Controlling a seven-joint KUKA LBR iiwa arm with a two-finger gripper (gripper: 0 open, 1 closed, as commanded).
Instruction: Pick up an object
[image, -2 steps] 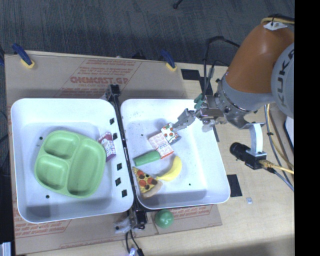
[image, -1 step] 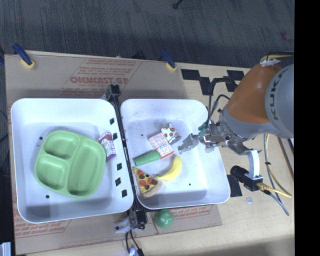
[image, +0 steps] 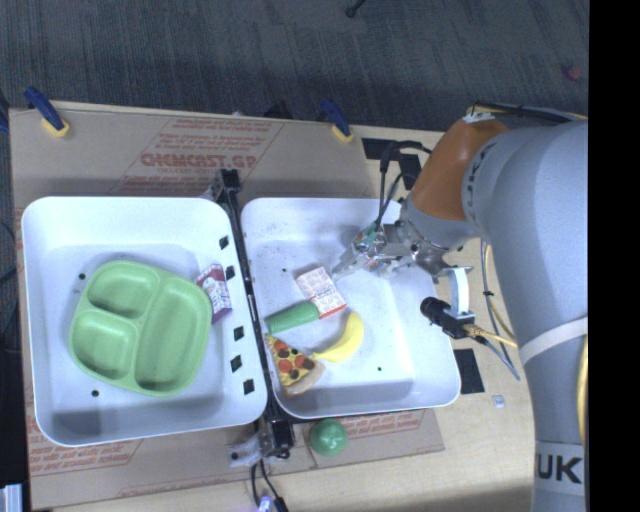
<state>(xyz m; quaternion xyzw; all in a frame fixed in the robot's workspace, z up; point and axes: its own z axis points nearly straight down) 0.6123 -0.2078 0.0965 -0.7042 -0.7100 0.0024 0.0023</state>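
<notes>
- I see the banana (image: 343, 340) low in the right bin (image: 430, 385), open floor to its right.
- Hand (image: 368, 250) sits over the bin's upper part; I cannot tell its grip state.

Cardboard sheet (image: 200, 150) under both white plastic bins (image: 45, 330), blue clamps (image: 48, 112) on its far edge; small green ball (image: 327, 436), maybe a lime, on the near edge.
</notes>
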